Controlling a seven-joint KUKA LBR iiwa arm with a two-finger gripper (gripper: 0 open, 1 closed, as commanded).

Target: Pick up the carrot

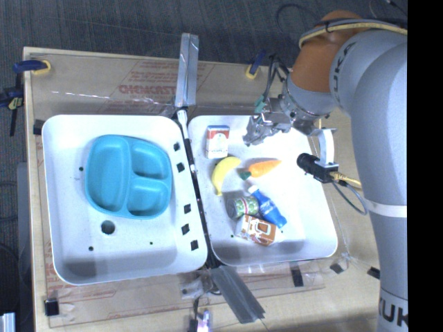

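The carrot [262,167], orange with a green stem end on its left, lies in the right bin [315,216] just right of a yellow banana [223,171]. My gripper [255,131] hangs over the back of that bin, above and slightly left of the carrot, and apart from it. Nothing shows between its fingers.
A small white and red carton [217,142] stands at the bin's back left. A green can [243,206], a blue packet [268,209] and a brown snack box [258,230] lie in front of the carrot. The left bin [66,220] bears a blue divided tray [129,175].
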